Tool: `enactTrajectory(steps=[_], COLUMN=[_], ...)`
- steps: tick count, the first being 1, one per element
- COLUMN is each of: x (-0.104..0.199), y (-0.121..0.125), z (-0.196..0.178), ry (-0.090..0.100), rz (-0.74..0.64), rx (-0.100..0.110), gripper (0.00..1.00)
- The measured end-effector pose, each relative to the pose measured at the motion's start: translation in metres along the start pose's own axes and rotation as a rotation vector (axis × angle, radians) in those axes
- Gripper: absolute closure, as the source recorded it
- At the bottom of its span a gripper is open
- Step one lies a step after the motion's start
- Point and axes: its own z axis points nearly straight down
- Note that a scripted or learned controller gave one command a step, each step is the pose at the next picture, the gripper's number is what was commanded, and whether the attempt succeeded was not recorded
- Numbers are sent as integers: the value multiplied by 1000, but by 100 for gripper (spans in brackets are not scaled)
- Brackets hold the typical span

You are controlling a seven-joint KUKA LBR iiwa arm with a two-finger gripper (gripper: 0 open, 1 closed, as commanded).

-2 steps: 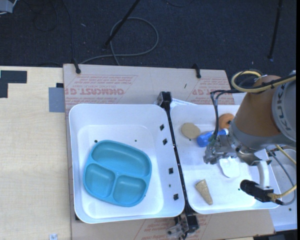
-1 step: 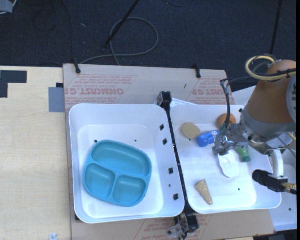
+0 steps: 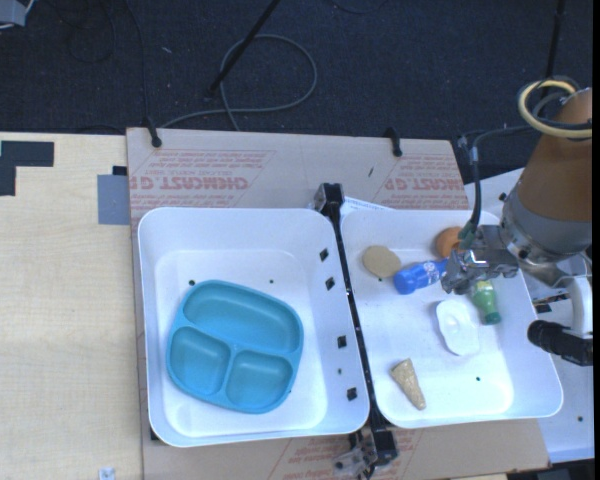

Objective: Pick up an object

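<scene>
Right bin [image 3: 540,403]: tool [image 3: 460,271] low btwn blue object [image 3: 416,277] & green bottle [image 3: 487,302], grip state can't tell.

right bin: tan oval stone-like lump [image 3: 381,261] at 10 o'clock | blue plastic bottle [image 3: 416,277] on its side, centre-top | white flat oval piece [image 3: 458,328] centre | beige cone [image 3: 409,383] at 6 o'clock | orange ball [image 3: 447,241] at 12

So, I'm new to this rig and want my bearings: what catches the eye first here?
The big blue divided plate lying in the left bin stands out most. In the right bin, the gripper hangs over a cluster of small things: a blue object, a green one and a white one.
</scene>
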Motion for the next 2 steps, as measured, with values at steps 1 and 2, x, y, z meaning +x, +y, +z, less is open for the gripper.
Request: enactTrajectory(steps=[1,2], x=[59,119], y=[-4,-2], z=[-1,13], ry=[4,3], rz=[-3,-3], rx=[7,9], gripper=[100,100])
